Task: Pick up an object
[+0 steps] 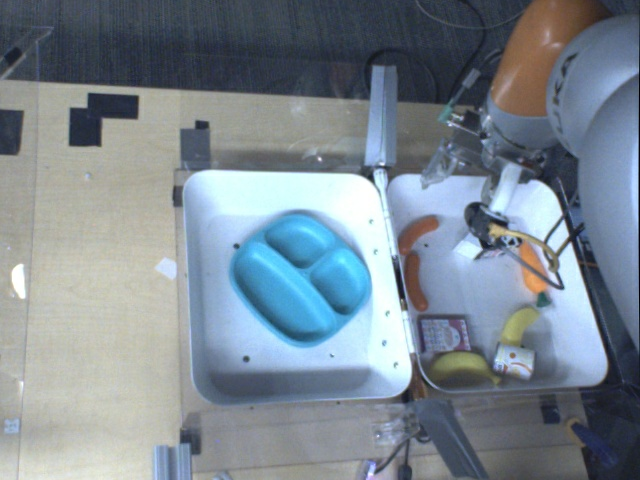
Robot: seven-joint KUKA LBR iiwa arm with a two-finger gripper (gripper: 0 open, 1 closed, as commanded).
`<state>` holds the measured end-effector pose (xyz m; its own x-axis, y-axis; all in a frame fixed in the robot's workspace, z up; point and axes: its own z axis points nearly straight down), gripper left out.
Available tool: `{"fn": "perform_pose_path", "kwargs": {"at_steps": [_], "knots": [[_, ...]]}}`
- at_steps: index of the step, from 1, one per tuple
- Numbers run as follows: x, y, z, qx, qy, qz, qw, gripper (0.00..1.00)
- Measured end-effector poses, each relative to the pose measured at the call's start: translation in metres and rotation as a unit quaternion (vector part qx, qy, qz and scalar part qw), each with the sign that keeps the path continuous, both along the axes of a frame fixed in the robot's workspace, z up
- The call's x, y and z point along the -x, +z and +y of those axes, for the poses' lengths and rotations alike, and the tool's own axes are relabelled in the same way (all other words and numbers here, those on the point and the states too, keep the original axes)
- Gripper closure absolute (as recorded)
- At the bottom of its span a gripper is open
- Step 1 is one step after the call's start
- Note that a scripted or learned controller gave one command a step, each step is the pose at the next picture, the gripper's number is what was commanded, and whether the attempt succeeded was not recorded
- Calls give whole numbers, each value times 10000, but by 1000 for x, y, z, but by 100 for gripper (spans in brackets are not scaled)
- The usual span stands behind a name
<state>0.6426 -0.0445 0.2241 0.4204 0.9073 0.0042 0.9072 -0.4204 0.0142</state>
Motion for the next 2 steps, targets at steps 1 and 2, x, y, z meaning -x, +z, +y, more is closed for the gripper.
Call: {"fn": "perform_pose_path", "kwargs": {"at_steps": [1,2], "knots": [[-1,12,1,3,39,-22,10000,100],[-27,126,18,-30,-1772,43,9842,100]]}}
